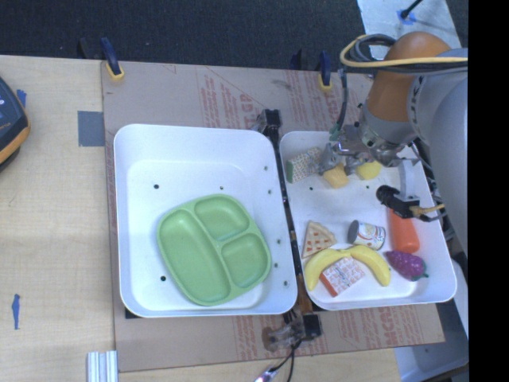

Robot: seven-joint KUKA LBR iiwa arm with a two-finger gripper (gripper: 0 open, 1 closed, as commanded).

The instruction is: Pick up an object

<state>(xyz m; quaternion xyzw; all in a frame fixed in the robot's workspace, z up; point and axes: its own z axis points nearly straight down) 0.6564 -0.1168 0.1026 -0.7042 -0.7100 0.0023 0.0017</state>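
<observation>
**Gripper low at far end of right bin**

My gripper (pixel 350 156) sits at the far end of the shallow white right bin (pixel 442 291), down close to its floor. Released or clenched: cannot tell, my own wrist covers it from above.

Closest pickable things are two. A blocky yellow plastic piece (pixel 336 178) lies just near-left of the gripper. A rounder yellow plastic piece (pixel 368 169) lies just near-right of it. I cannot tell if either one touches the gripper.

Left of the gripper, by the bin's left wall, lies a small pale green-grey rectangular pad (pixel 302 165).

Middle of the right bin, left to right:
- a triangular toy pizza slice (pixel 319 235)
- a small silver can with a white and red label (pixel 367 233), on its side
- an orange plastic cylinder (pixel 403 231) by the right wall

Near end of the same bin:
- a curved yellow plastic banana (pixel 372 259)
- a small white and red printed box (pixel 343 275), tucked inside the banana's curve and touching it
- a purple plastic fruit (pixel 406 264), just right of the banana's tip and just near of the orange cylinder

The shallow white left bin (pixel 143 165) holds a green three-compartment plastic plate (pixel 213 249), lying flat toward the near side. It is well apart from my gripper. Both bins rest side by side on a brown cardboard sheet (pixel 199 94).
</observation>
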